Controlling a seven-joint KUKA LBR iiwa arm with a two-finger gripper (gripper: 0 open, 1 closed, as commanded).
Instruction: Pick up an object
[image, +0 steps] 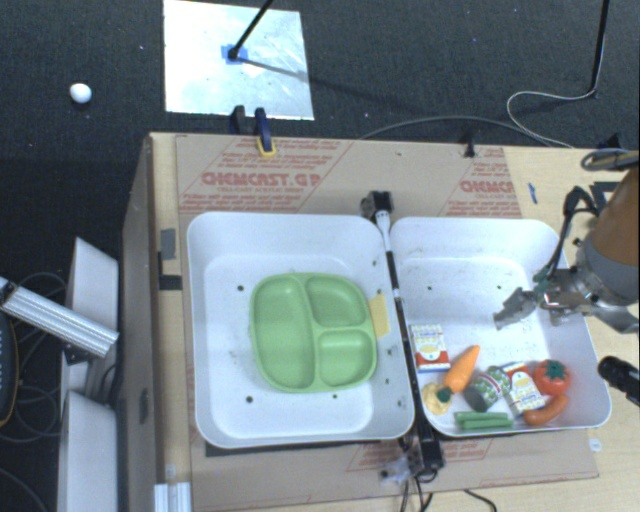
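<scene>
The left bin (225, 250) holds a green divided plate (312, 332) lying flat a little right of its middle, and a small yellow piece (380, 316) leans against the bin's right wall just beside the plate. Across the divider, the right bin (450, 250) carries all the candidate objects in a cluster along its near edge: a small white carton with red print (429, 346) near the divider, an orange carrot (461, 368) tilted just right of it, a yellowish piece (436, 398) below the carrot, a green bean-like strip (483, 421) lying against the near wall, a dark lumpy item (484, 391) beside the carrot, a white-and-red packet (522, 388), and a red tomato (553, 376) at the far right of the group with a curved orange-red piece (545, 412) under it. The far half of this bin is bare. The gripper (512, 308) hangs above the right part of this bin, reaching in from the right, its tip pointing left over bare floor, apart from the cluster and farther from the viewer than the toys. Nothing sits between its fingers; whether they are spread or pressed together I cannot tell at this size. As I judge it, the pick has not been made: no object is lifted, all lie on the bin floor, and the whole of the descent, closing and lift remains to do.
</scene>
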